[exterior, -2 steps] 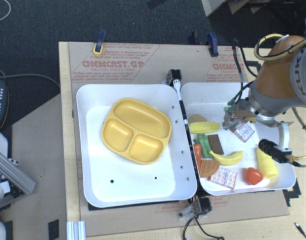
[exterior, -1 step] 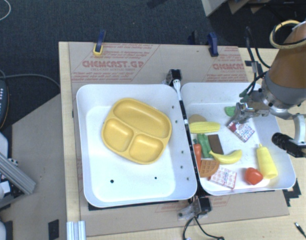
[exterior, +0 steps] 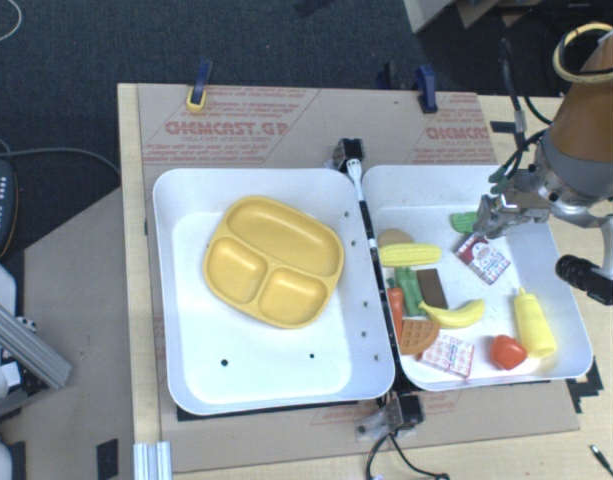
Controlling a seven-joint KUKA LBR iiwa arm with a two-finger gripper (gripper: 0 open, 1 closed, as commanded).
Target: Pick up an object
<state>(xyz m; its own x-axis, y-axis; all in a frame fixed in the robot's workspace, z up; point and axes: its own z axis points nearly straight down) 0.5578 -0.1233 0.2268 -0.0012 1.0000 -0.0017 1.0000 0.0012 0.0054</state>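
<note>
Hovering near the right bin far edge, the gripper, grip state unclear, sits above a red-white packet.

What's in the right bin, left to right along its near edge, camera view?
Waffle → red-and-white packet → tomato → yellow bottle. The carrot and banana overlap others, so they're left out.

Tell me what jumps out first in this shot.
The big yellow divided plate sits alone in the left bin. The right bin is crowded with toy food: a corn cob, a banana, a yellow bottle and a tomato. The gripper hangs over its far side, above a small red-and-white packet.
</note>
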